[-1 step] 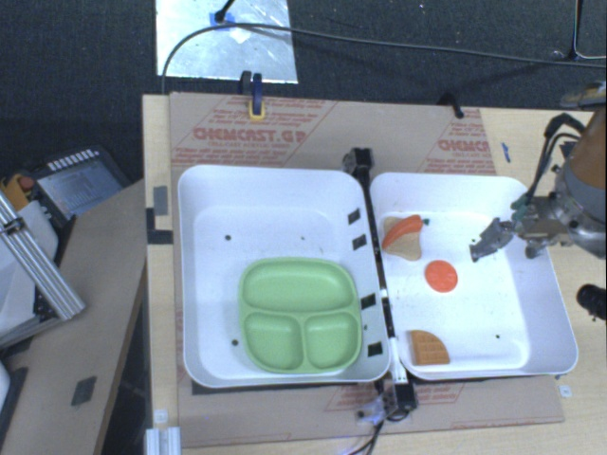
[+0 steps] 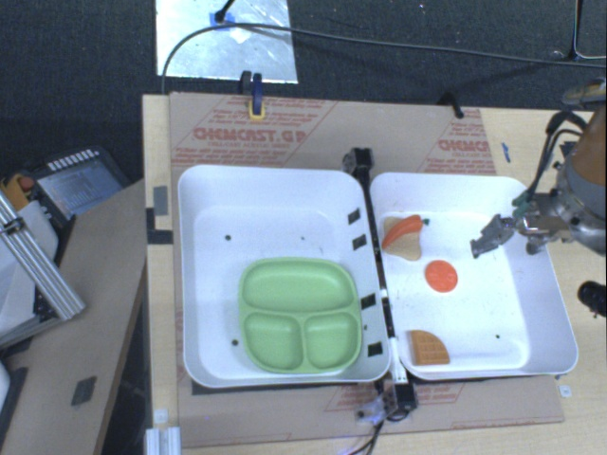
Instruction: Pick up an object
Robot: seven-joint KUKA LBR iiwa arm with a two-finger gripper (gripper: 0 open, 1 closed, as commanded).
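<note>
The right bin (image 2: 541,325) holds three small items: an orange and beige piece (image 2: 403,236) at its far left, a round red-orange disc (image 2: 441,276) near the middle, and a tan wedge (image 2: 429,348) at the front. My gripper (image 2: 487,238) hangs over the right bin's far right part, to the right of the disc and apart from all three items. Nothing shows between its dark fingers (image 2: 493,230).
A green three-compartment plate (image 2: 300,313) lies in the left bin (image 2: 204,254). Black clips (image 2: 361,162) sit along the seam between the bins. Cardboard (image 2: 294,131) lies under both bins, with a yellow clamp (image 2: 256,107) at its far edge and a cable (image 2: 379,44) beyond.
</note>
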